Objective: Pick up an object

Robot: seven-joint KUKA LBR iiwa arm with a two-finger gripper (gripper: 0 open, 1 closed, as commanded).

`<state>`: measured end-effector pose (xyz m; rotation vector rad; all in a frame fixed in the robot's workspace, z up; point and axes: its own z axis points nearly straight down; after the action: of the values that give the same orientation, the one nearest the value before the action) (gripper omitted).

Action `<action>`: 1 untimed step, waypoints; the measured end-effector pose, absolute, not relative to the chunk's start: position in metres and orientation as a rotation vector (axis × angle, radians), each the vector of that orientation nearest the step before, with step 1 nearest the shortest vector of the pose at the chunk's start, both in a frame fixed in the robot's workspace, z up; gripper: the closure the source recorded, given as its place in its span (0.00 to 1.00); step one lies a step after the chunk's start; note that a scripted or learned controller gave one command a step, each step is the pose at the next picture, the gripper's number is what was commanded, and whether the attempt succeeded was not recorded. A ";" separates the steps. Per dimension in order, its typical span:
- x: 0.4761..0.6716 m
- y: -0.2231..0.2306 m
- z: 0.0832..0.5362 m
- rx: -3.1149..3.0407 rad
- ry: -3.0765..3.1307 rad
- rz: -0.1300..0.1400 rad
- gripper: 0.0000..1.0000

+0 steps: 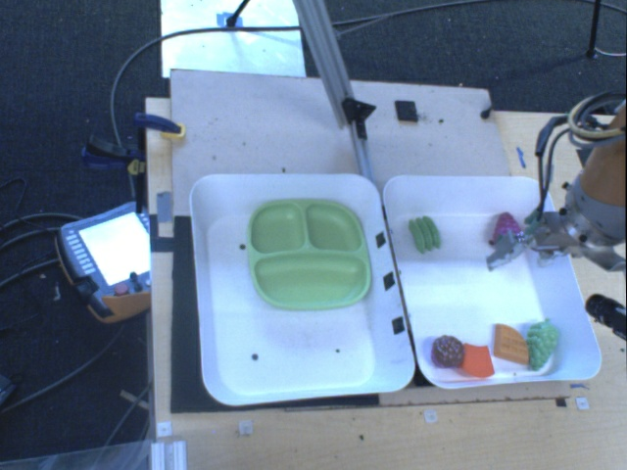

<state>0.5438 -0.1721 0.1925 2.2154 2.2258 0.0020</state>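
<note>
No pick is made yet: the gripper (pixel 511 251) is hung low in the right bin (pixel 460 292) just beside the purple grapes (pixel 506 226), finger state cannot be told, nothing is seen held, so grasp and lift are left.

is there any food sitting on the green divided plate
No, the green divided plastic plate in the left white bin has three bare compartments.

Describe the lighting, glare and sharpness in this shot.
Camera view: even, soft overhead light, faint shadows only; the white bins look bright, nearly washed out, and the sheet at top glares pale blue; the green plate and the toy foods by the right bin's near edge are fairly sharp, while the gripper and the arm are slightly soft.
</note>
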 end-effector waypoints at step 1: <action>0.544 -0.180 0.147 2.221 2.223 -0.003 0.00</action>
<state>0.5440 -0.1802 0.1471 2.2211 2.2233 -0.0026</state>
